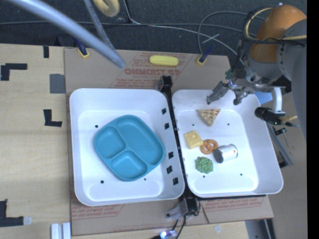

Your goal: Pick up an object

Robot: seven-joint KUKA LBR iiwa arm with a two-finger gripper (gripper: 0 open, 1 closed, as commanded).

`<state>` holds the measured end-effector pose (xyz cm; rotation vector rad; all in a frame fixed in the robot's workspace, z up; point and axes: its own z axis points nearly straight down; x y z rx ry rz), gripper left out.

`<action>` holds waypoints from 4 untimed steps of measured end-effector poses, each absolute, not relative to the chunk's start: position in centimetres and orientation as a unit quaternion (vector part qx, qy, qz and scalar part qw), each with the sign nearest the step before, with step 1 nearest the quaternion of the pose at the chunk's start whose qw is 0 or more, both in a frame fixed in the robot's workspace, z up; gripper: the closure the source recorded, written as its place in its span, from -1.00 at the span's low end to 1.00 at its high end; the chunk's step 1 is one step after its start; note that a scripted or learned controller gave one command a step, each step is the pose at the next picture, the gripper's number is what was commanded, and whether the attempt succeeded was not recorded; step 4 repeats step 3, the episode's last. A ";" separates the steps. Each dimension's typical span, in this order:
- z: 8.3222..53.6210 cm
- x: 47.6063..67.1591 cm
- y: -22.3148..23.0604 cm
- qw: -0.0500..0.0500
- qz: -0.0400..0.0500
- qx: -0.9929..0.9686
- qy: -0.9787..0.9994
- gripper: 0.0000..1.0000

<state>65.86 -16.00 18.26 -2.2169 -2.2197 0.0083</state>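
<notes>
My gripper [227,95] hangs over the back of the right bin [264,180], its two fingers spread open with nothing between them. A tan waffle wedge [209,115] lies just below and to the left of the fingers. Further toward the front of that bin lie a yellow cheese block [193,139], an orange pretzel [209,146], a small silver can with a dark end [226,153] and a green broccoli piece [204,164].
A blue divided plate [128,147] lies in the left bin [82,183]. A yellow banana-shaped thing [163,60] lies on the cardboard behind the bins. A black divider [172,133] runs between the two bins.
</notes>
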 end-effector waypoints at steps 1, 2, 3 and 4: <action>12.3 66.6 -16.2 0.001 0.002 -0.706 -0.708 -1.00; 8.3 66.6 -16.1 -0.001 0.001 -0.706 -0.708 -1.00; 9.5 66.6 -16.1 0.000 0.002 -0.706 -0.708 1.00; 9.5 66.6 -16.1 0.000 0.002 -0.706 -0.708 1.00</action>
